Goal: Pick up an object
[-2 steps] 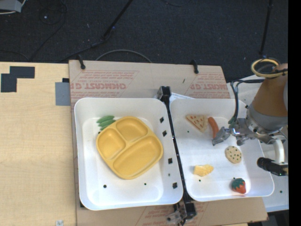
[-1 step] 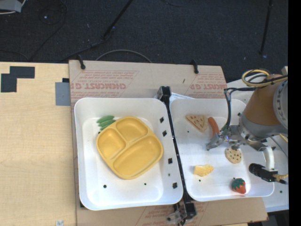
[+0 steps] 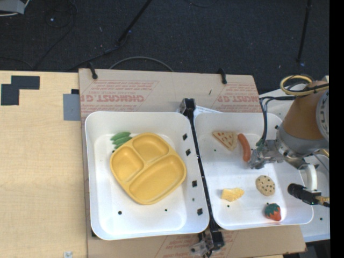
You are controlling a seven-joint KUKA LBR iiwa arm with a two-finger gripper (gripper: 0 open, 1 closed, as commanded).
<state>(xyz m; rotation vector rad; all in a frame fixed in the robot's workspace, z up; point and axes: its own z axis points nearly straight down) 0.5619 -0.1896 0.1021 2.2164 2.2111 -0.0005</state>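
Holding 5 toy foods, right bin point(image 3: 220, 208)

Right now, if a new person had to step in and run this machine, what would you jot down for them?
Gripper: low in the right bin, next to the red sausage. Whether its fingers are open or shut cannot be told, and nothing is seen between them.
Right bin also holds: a waffle-like wedge, a cookie, a yellow piece and a strawberry, all lying loose.
Left bin: a yellow divided plate with a green item at its upper left edge.
Done: the arm has reached the sausage area.
Left: grip one object and lift it.
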